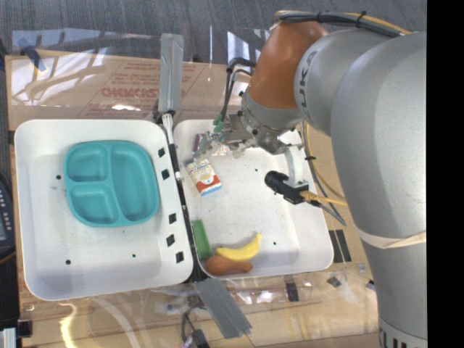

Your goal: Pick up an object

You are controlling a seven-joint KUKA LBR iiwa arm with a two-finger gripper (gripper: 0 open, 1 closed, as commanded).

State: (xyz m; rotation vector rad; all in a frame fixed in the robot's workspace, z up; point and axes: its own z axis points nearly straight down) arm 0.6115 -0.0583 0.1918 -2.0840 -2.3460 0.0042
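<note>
Right white bin (308, 227) — end effector (217, 141) over its far corner, grip state impossible to tell.

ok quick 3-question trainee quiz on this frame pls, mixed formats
1. True or false: the teal divided tray lies in the left bin.
2. Which item lies closest to the banana? A) small carton B) brown item C) teal divided tray
3. Fill in: the gripper hovers over the ___ bin's far end.

Key: 1 true; 2 B; 3 right.
</note>
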